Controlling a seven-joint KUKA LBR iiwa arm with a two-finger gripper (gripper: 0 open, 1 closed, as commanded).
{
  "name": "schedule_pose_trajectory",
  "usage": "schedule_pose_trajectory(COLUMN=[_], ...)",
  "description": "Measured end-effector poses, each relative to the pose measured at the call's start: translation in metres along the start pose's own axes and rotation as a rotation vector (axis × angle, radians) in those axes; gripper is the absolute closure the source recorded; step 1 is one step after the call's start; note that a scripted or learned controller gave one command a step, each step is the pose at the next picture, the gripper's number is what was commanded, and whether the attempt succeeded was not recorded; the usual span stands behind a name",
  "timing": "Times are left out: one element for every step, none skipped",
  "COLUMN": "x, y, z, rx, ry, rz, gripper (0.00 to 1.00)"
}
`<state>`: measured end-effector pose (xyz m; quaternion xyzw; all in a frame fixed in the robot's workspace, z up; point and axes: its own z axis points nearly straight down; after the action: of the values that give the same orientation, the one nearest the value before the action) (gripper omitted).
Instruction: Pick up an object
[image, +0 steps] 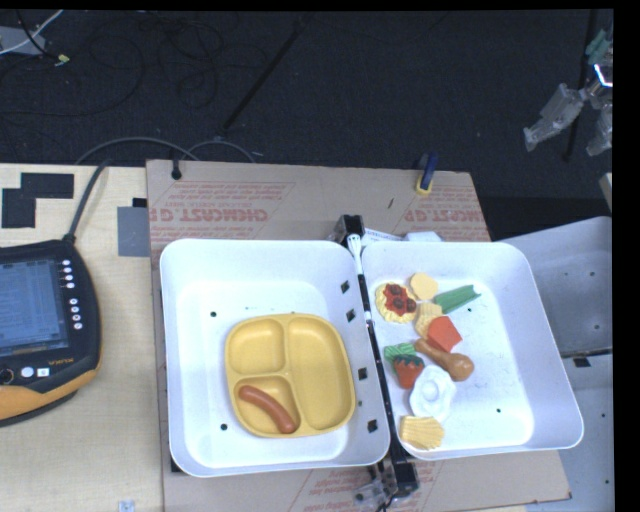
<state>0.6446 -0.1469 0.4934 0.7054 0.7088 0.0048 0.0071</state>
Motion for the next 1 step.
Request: schedule_pose_trajectory(x=[0.0003], y=[0.0001], z=[0.0018], rx=[0.022], ry=[0.003], rz=[-0.002], gripper=[1.0])
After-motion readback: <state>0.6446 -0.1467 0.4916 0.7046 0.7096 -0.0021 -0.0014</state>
